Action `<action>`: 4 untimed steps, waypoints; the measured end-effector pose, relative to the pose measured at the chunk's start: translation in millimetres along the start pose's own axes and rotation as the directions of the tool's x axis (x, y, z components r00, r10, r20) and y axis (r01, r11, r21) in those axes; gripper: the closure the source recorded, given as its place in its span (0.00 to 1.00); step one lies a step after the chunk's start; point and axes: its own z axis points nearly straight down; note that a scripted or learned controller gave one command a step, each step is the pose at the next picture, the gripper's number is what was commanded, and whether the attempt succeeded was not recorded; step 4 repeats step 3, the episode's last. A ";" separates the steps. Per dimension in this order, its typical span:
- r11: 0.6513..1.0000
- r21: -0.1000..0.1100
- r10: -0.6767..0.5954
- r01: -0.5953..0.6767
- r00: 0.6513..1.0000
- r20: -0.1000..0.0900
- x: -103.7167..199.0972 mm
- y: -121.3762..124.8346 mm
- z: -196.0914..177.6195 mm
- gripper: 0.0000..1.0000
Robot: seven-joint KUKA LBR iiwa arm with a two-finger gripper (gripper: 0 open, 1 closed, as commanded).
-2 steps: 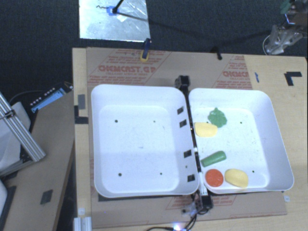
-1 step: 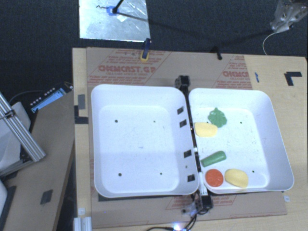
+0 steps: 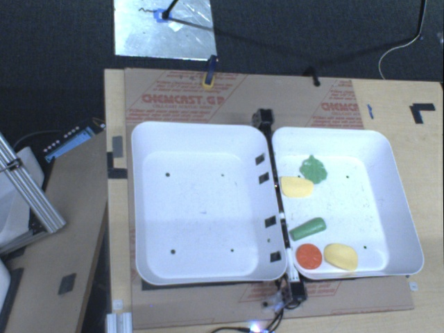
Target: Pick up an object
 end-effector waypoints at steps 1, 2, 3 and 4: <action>1.000 0.012 -0.004 0.004 1.000 -0.006 5.7 -55.8 86.2 1.00; 1.000 -0.003 -0.011 0.011 1.000 -0.002 4.5 -27.9 37.0 1.00; 1.000 -0.005 -0.010 0.010 1.000 0.000 -12.6 2.1 -15.4 1.00; 1.000 -0.005 -0.010 0.010 1.000 0.000 -12.6 2.1 -15.4 1.00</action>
